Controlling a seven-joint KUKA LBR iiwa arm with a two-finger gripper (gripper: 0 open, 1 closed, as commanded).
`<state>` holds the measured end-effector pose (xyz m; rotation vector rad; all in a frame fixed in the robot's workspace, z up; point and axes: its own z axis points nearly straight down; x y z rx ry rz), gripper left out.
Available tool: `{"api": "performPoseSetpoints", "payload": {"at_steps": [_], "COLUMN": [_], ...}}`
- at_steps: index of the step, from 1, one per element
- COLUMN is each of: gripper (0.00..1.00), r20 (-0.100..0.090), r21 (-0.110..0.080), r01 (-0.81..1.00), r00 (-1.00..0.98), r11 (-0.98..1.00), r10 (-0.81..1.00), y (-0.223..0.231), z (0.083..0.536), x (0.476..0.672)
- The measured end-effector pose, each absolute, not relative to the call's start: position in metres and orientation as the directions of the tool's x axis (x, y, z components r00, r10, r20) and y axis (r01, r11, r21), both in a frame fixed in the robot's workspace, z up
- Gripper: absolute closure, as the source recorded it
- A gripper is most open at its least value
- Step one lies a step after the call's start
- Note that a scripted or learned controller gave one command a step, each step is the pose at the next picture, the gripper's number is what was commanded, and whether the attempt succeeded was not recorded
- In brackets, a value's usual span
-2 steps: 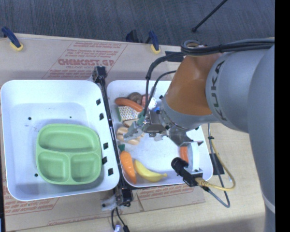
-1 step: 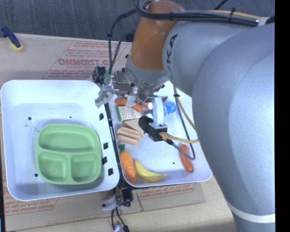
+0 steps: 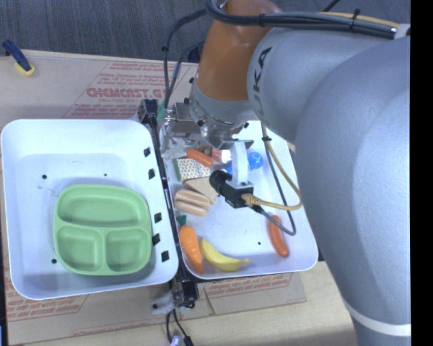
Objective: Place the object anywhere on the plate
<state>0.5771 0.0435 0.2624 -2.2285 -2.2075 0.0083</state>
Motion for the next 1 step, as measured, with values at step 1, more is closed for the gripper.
{"api": "performPoseSetpoints", "payload": {"at_steps": [1], "gripper": [0.0], "r20": [0.0], "r21": [-0.008], "r01": [1.0], "r00": [0.009], "r11": [-0.009], "r10": [1.0], "y": [0.0437], "z": [0.262], "x": [0.5769]}}
